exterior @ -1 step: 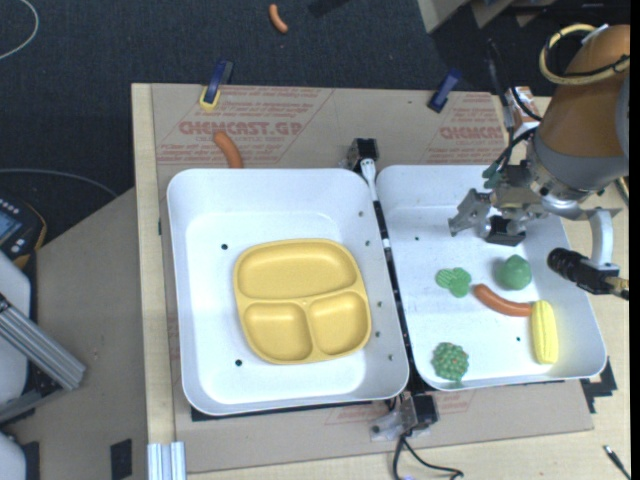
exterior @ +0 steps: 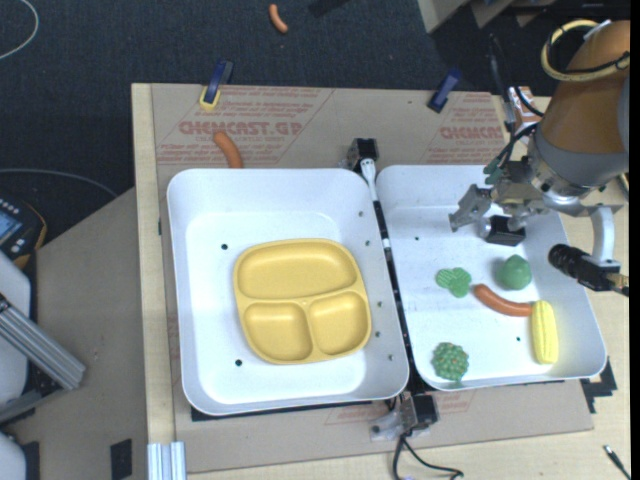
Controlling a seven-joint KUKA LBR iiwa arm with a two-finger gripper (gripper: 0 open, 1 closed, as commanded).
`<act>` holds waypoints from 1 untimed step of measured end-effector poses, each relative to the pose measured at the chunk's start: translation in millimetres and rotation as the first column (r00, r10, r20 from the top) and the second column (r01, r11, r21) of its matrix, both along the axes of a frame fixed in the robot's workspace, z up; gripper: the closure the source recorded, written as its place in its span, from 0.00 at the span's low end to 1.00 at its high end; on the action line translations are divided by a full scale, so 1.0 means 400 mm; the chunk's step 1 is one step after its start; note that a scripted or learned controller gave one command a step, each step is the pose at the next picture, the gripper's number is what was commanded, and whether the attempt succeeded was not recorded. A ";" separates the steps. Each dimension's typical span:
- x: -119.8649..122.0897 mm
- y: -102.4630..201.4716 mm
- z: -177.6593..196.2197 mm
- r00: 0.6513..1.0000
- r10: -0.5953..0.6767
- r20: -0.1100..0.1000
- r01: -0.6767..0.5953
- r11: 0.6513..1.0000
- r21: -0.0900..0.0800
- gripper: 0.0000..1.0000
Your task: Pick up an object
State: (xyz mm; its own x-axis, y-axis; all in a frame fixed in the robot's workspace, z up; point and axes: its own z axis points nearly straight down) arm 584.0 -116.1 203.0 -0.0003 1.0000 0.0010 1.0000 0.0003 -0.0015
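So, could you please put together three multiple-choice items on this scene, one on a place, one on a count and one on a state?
1. Where does the yellow divided tray lie?
A. In the left bin
B. In the right bin
C. On the floor

2. How many compartments does that tray have?
A. Two
B. Three
C. Five

3. How does the corn cob stand to the sausage in the right bin?
A. Stacked on top of it
B. In the other bin from it
C. Beside its right end, near the bin's right wall

Answers:
1. A: the yellow divided tray lies on the floor of the left bin.
2. B: one long section at the top, two smaller ones below.
3. C: the corn cob lies by the right end of the sausage in the right bin.
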 end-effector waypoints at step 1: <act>-0.006 0.018 -0.155 1.000 0.000 -0.007 0.000 1.000 0.001 0.00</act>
